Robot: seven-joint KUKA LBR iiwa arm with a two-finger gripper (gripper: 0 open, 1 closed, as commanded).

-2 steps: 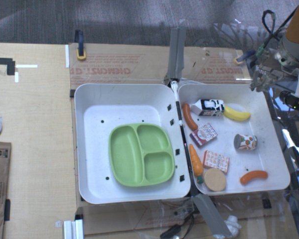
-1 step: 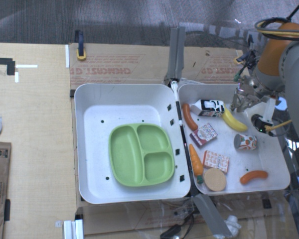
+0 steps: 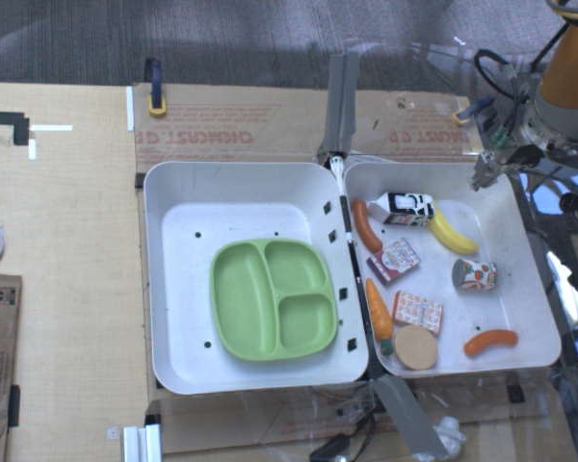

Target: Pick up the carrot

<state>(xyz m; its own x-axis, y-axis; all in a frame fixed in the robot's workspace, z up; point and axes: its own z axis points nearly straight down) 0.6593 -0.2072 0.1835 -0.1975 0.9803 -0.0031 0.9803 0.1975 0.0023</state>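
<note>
The carrot (image 3: 378, 308) lies in the right bin (image 3: 520, 221), tight against its left wall, pointing roughly along that wall with its green tip toward the near end. It looks like a small plastic toy: light, stiff, smooth and probably a little slippery, tapered from thick to thin. The best hold is likely across its thicker orange middle, with the fingers closing across the width. The wall on one side leaves little room for a finger there, and the tan round disc (image 3: 415, 347) touches or nearly touches its lower end, so a slightly angled approach from the open side may be needed.

The claw (image 3: 488, 166) hangs at the far right corner of the right bin, well apart from the carrot; it is too small and dark to tell how wide it stands, and nothing is seen between its fingers.

Counted in the right bin: one carrot, two sausages (image 3: 366, 225) (the second (image 3: 489, 341) near the front right), one banana (image 3: 451, 233), one small can (image 3: 474, 275), one black-and-white packet (image 3: 407, 208), two small printed boxes (image 3: 395, 260) (image 3: 417, 311), and one round disc. The left bin (image 3: 173, 258) holds one green divided plate (image 3: 275, 298) with three compartments. Both bins sit side by side on the table (image 3: 58, 258).
</note>
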